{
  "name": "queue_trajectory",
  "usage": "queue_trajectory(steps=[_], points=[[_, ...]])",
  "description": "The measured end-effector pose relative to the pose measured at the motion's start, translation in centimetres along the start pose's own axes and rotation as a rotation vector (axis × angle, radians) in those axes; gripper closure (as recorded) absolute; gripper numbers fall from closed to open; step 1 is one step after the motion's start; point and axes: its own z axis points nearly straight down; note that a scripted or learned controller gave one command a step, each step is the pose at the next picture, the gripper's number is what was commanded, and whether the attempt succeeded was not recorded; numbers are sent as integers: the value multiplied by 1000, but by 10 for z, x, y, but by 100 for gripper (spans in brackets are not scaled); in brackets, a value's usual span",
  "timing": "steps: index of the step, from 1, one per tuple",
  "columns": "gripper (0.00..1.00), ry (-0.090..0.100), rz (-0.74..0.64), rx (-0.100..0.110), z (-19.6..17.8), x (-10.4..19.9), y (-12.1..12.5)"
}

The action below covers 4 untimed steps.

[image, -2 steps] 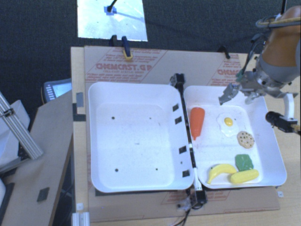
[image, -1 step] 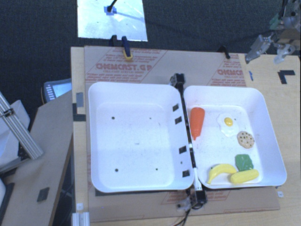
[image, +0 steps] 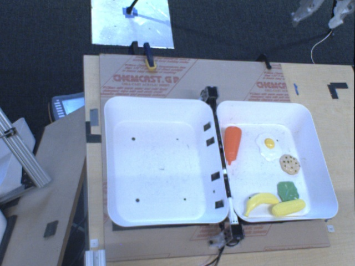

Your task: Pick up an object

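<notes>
You've got just one camera here, fixed up high over the pale wooden bench point(image: 316, 82) and looking down at a slant, so the bench's far edge runs along the top of the frame and its near edge sits at the bottom. It's far enough back that both shallow white plastic bins fit in whole, the left one point(image: 113, 165) and the right one point(image: 319, 148), side by side with bench margin showing around them. Past the far edge you can see dark carpeted floor point(image: 222, 15) and a shiny square metal plate point(image: 132, 24).
</notes>
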Motion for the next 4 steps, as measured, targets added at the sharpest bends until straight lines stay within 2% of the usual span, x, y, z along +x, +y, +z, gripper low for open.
queue_trajectory(steps=[1,2,3,4], points=[[0,5,-3,15,6,87,-36],[100,1,1,12,-5,82,-35],[100,5,0,18,8,150,-38],[100,3,4,19,29,158,-86]])
